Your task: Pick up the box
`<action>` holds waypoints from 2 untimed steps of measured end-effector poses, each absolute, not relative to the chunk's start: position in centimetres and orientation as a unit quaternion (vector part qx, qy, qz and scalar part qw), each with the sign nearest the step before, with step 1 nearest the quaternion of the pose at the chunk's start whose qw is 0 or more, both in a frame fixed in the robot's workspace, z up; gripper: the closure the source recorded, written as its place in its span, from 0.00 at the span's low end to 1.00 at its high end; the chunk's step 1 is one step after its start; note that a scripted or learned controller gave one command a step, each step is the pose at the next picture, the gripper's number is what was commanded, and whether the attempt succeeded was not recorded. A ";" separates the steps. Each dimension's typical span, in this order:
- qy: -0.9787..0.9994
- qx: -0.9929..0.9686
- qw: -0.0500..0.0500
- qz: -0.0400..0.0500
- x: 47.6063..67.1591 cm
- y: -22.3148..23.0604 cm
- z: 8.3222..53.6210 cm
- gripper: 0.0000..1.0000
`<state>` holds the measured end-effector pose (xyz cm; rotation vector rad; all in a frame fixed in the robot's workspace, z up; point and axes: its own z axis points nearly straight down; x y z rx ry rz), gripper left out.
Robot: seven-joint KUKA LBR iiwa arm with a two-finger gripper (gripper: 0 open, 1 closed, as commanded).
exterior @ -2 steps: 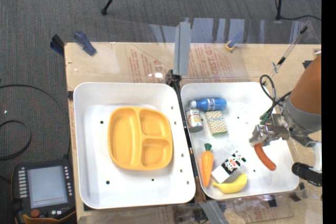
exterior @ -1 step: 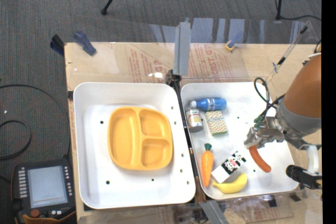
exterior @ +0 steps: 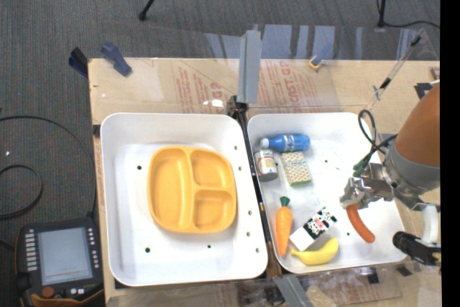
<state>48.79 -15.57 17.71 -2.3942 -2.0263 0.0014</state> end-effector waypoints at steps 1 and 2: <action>-0.670 -0.743 0.002 0.001 52.7 -15.0 18.2 1.00; -0.647 -0.763 0.002 0.001 49.2 -13.3 17.6 1.00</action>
